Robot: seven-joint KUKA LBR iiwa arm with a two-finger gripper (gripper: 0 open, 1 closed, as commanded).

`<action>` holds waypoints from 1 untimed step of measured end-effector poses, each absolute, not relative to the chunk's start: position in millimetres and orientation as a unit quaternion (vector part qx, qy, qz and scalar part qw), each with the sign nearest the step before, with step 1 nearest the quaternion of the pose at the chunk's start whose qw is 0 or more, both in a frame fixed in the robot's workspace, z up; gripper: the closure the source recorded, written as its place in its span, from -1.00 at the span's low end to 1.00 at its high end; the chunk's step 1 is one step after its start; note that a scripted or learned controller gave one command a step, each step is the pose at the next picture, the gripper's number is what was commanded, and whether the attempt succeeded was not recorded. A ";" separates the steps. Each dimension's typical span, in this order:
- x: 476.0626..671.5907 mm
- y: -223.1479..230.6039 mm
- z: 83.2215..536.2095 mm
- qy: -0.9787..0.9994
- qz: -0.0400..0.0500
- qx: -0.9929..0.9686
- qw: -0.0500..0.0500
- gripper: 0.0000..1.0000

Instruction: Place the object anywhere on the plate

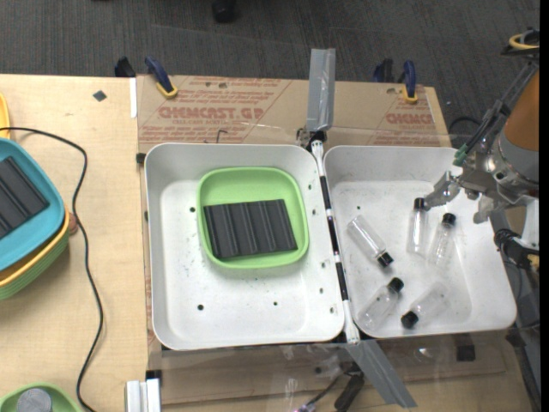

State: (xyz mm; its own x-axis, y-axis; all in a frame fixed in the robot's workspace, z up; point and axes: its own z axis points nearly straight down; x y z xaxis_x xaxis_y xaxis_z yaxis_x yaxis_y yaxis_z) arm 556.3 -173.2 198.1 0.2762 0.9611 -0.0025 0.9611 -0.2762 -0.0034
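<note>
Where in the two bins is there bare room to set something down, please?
The left bin has bare floor in front of and to the left of the green plate. In the right bin, the back-left corner is bare. Its middle and front are crowded with clear vials, and the gripper hangs over the right side.

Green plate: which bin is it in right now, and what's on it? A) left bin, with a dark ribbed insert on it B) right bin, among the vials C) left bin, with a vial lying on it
A: the green plate sits in the left bin with a dark ribbed insert on it, while the clear vials lie in the right bin.
</note>
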 end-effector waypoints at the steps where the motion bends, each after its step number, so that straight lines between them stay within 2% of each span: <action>1: 530.9 -186.1 274.7 -0.485 0.002 -0.875 0.000 -1.00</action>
State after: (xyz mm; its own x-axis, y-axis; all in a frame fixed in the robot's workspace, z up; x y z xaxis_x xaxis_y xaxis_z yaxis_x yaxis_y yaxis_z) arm 530.9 -186.1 274.7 0.5297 0.8482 -0.0033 0.8482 -0.5297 -0.0018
